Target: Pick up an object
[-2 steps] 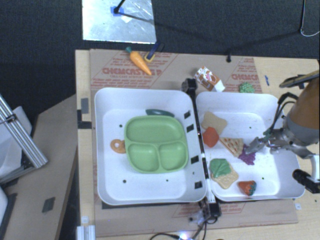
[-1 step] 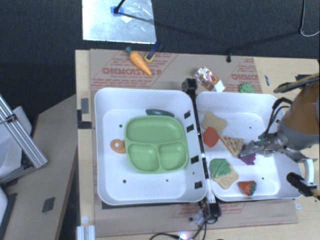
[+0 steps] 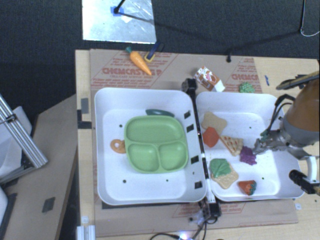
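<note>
— Over the right bin (image 3: 270, 100), near its right wall: is that where you hang?

— Yes. My arm (image 3: 305, 115) comes in from the right edge of the bench (image 3: 85, 79), wrist bent down, and my gripper (image 3: 260, 145) points left and low, its tip just beside the purple toy (image 3: 248, 156). Whether it touches, I cannot tell.

— Your jaws?

— Too small and blurred; I cannot tell whether they stand apart or together, and I see nothing between them.

— What lies around you?

— The purple toy sits mid-bin. Left of it the waffle (image 3: 232, 144), then the red piece (image 3: 210, 137) by the divider, and the tan slice (image 3: 214, 120) above that. Toward the front wall, the sandwich (image 3: 223, 171) and the strawberry (image 3: 247, 187).

— Open room?

— The bin floor is bare along the back wall and in the front right corner.

— And the left bin (image 3: 107, 104)?

— A green tray (image 3: 155, 144) fills its middle, an orange ring (image 3: 118, 146) beside the tray's left edge. On the bench behind the bins lie a carrot (image 3: 140, 62), a small carton (image 3: 209, 79) and a green bit (image 3: 246, 88).
</note>
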Motion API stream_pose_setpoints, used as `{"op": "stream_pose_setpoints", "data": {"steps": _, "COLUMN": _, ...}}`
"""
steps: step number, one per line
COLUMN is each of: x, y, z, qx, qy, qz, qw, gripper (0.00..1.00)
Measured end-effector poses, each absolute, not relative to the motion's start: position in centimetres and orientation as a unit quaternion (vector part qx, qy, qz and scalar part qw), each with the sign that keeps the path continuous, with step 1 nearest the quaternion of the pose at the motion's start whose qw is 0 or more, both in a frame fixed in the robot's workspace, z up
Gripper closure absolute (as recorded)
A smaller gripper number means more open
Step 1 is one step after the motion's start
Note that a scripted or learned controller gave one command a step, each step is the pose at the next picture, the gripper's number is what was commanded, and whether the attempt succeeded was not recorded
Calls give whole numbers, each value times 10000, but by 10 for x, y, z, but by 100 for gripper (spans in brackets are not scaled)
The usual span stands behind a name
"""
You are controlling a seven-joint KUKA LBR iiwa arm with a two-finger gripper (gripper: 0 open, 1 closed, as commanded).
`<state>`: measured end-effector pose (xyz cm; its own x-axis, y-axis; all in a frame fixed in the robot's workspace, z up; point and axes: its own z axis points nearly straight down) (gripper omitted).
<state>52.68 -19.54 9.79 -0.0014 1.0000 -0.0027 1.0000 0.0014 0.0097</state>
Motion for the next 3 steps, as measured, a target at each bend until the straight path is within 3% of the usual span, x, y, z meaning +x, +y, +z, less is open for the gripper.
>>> {"op": "stream_pose_setpoints", "data": {"steps": 2, "x": 525, "y": -201, "z": 224, "qx": 7055, "qy": 7087, "qz": 15, "qw": 38, "gripper": 100}}
{"op": "stream_pose_setpoints", "data": {"steps": 3, "x": 525, "y": -201, "z": 224, "qx": 7054, "qy": 7088, "qz": 5, "qw": 13, "gripper": 100}}
